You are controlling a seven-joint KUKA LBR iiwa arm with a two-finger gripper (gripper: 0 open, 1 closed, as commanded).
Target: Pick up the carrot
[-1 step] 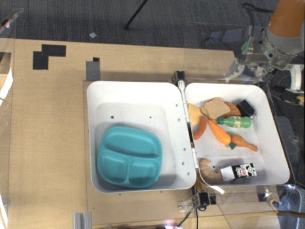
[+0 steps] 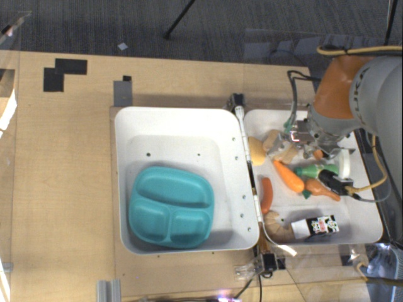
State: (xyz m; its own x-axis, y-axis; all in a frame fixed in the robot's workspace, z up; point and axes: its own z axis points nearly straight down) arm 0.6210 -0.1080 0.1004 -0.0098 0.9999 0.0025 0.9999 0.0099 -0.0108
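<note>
Gripper (image 2: 306, 145) hovers low in the right bin (image 2: 371, 231), just above the carrot (image 2: 288, 175); its grip can't be made out.

teal divided tray (image 2: 171, 206) in left white bin (image 2: 189, 121). right bin (image 2: 371, 231) holds red sausage (image 2: 266, 194), black-white bottle (image 2: 316, 226), yellowish round item (image 2: 256, 150). black tape patches (image 2: 62, 73) on table (image 2: 56, 187).
</note>
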